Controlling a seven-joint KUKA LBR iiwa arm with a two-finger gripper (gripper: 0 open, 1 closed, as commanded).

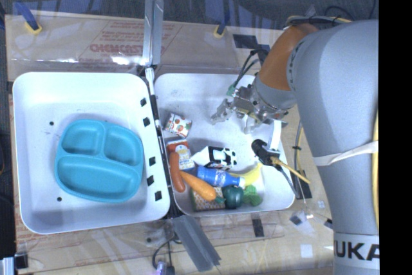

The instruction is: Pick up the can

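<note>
The can (177,125), a small one with a red and white label, lies tilted in the right bin (193,90), close to that bin's left wall and just far of the pile of toy food. Near of it a sausage (175,170) runs along the same wall, with a carrot (199,185) crossing toward the right. A blue bottle (217,176) lies beside the carrot, a black-and-white carton (221,156) sits just far of the bottle, and a banana (250,173) and some green vegetables (241,196) crowd the bin's near right corner.

The gripper (233,109) hangs over the far middle of the right bin, well to the right of the can and apart from it. Its fingers look spread with nothing between them, though the view of them is small and blurred. The grey arm (335,106) fills the right side, its orange band (280,61) just above the wrist.

In the left bin (38,93) a blue divided plate (100,160) rests flat on the floor.
</note>
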